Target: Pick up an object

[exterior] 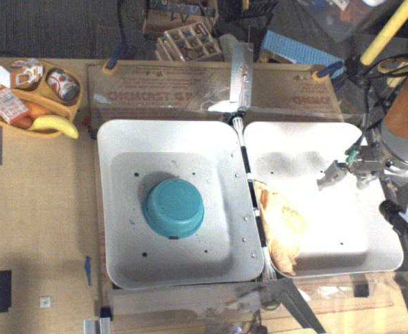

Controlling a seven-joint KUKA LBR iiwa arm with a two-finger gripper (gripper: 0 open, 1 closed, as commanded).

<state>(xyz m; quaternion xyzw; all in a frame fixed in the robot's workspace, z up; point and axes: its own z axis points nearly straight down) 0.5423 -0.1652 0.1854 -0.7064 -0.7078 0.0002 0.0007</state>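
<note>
Two shallow white bins sit side by side on a bench, with cardboard and cluttered equipment behind them and a yellow tray (30, 103) of toy food at the far left. Left bin (120, 152): contains one teal bowl (174, 207), inverted, near its centre. Right bin (370, 252): contains a tan, crumpled soft object (281, 229) lying against its left wall, close to the divider between the bins. Arm (405, 127): enters from the right, with the gripper (332, 175) positioned over the upper right portion of the right bin, well apart from the tan object and farther from the bowl. Current step, as judged: approach; no object has been acquired. Next move, as judged: translate the gripper left and toward the near edge until it is above the tan object, then descend; proximity to the bin wall may obstruct one finger. Gripper state: nothing is visible between the fingers, and it touches no object; whether the fingers are spread or pressed together cannot be determined at this resolution.
</note>
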